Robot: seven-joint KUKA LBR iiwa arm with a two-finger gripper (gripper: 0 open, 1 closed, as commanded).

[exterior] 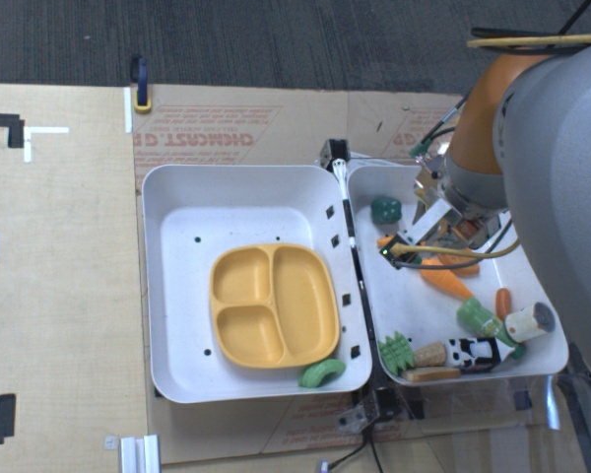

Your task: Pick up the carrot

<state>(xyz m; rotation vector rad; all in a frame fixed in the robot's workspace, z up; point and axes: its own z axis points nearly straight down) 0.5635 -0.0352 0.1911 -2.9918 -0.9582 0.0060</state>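
The carrot (449, 283) is an orange tapered piece lying flat in the middle of the right bin (542, 363), pointing toward the lower right. My gripper (457, 231) hangs over the upper part of that bin, just beyond the carrot's far side. The wrist and grey arm body hide the bin's upper right corner. Nothing shows between the gripper and the carrot that tells of a hold.
The right bin also holds a teal piece (385, 209), a green vegetable (477, 315), a small red piece (502, 302), a white cylinder (525, 324), a black-and-white toy (473, 353), a spiky green piece (395, 351) and a cork-like piece (429, 354). A yellow divided plate (274, 304) and a green curved piece (322, 371) lie in the left bin (177, 215).
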